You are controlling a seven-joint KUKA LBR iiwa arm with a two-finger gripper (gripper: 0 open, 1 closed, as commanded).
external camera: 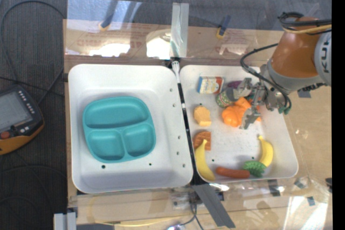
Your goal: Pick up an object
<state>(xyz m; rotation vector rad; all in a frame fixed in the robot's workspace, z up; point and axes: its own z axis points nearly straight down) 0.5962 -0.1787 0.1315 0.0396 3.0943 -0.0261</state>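
Crowding was the main hazard at this moment. The gripper (252,107) hung low over the upper part of the right white bin (285,140), just beside a round orange plastic fruit (233,115), and whether it was clenched or released could not be told from this slanted view; nothing was plainly seen between its tips, so I would not call anything grasped. The orange fruit looked the likeliest thing to be picked, being nearest.

Several things could have spoiled a grasp from there. The fruit was round and smooth, so, in my judgement, a closing gripper that met it off-centre would squeeze it sideways and not lift it. A dark green round can (225,98) lay touching or nearly touching the fruit on its upper left, and a small purple object (235,84) sat just above; a descent slightly off could have nudged these or caught two things at once.

Other things lay farther off in the same bin: a small white carton with a red and blue label (208,84) near the upper left corner, a pale orange block (202,115) by the divider, a long yellow banana (202,163) along the lower left, a red sausage-shaped piece (233,172), a green leafy piece (255,167) and a second, shorter yellow banana (265,151) at lower right. The left white bin (97,75) held a teal divided plate (119,127), well apart from the arm.
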